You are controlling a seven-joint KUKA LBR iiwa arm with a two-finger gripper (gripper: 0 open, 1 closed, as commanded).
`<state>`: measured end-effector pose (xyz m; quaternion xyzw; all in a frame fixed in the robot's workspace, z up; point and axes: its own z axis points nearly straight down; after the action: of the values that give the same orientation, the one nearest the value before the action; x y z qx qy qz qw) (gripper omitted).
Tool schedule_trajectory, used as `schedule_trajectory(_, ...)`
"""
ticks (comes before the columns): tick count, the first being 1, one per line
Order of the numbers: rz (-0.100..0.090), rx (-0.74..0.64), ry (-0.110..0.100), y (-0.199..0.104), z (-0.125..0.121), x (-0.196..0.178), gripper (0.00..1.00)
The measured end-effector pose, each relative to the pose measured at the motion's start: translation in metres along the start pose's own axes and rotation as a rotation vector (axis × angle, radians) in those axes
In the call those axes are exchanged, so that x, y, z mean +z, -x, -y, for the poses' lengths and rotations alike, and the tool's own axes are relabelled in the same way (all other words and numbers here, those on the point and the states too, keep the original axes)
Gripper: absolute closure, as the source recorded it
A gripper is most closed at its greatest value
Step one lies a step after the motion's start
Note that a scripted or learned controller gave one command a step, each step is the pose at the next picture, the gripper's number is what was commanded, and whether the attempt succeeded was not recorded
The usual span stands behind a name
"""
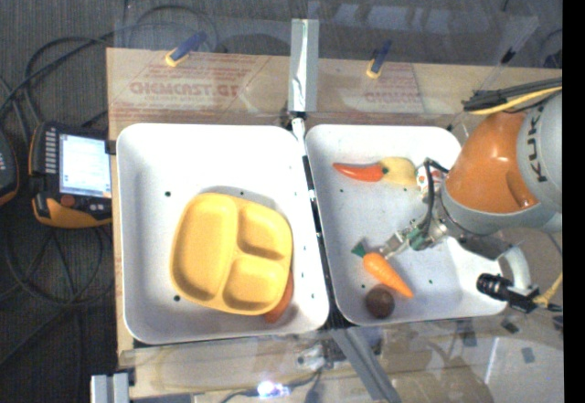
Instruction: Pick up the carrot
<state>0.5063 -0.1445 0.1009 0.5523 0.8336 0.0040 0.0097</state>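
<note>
- Orange carrot (387,274) lies flat in the right bin (439,141), green top toward the divider, tip slanting toward the near wall; it sits in the bin's near half.
- Dark round item (380,302) is just beside the carrot, on its near side, maybe touching – can't tell.
- Red pepper (358,172) and pale yellow piece (398,170) are well apart from the carrot, by the bin's far wall.
- End effector (402,244) is just beyond the carrot's leafy end, on the arm side; nothing seen between the fingers. Open or closed – can't tell, too small and cluttered.
- Step in hand, my read: approach/align over the carrot, grasp not yet made.
- Next move calls for: shift toward the carrot's mid-body, turn fingers across its width, descend, close. Keep clear of the dark round item, which crowds the tip end.
- Yellow divided tray (234,252) in the left bin (146,209), far from the carrot, plays no part.
</note>
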Motion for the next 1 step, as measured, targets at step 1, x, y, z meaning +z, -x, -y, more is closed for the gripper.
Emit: schedule_trajectory(1,0.0,0.0,0.0,-0.0002,0.0,0.0,0.0)
